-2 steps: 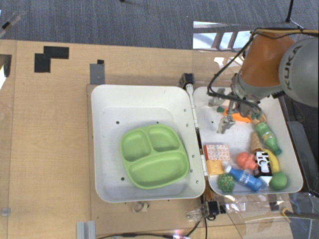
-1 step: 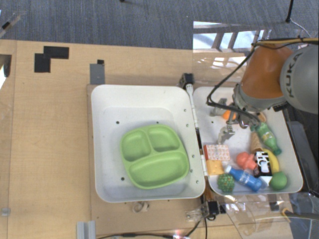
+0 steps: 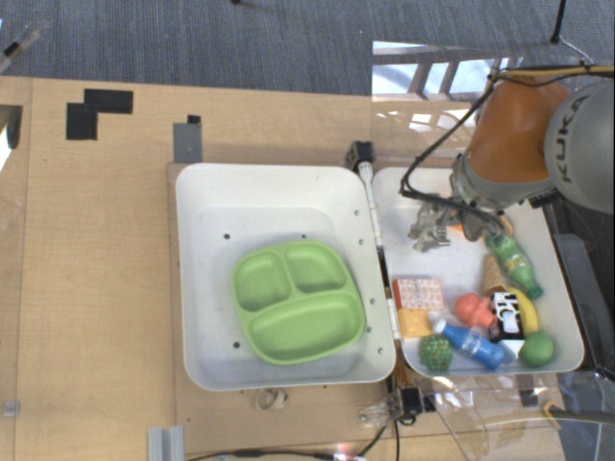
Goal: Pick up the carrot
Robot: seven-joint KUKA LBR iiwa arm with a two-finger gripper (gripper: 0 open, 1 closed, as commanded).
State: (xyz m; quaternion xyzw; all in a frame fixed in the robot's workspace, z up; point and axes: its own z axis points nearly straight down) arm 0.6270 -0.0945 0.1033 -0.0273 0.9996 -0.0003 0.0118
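- Hanging over the upper part of the right bin (image 3: 567,286), the jaws' state cannot be told from this angle.
- An orange bit just beside the gripper (image 3: 437,230) may be the carrot (image 3: 473,227); uncertain.
- A green divided plate (image 3: 298,301) lies in the left bin (image 3: 207,257).
- Toys crowd the right bin's lower half on the desk (image 3: 86,296).

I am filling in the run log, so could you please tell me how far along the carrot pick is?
Done: the grey arm's gripper is over the right white bin. In hand: an orange bit, possibly the small orange carrot, lies beside it; no grasp shows. Left: gripping and lifting. The green divided plate sits in the left bin.
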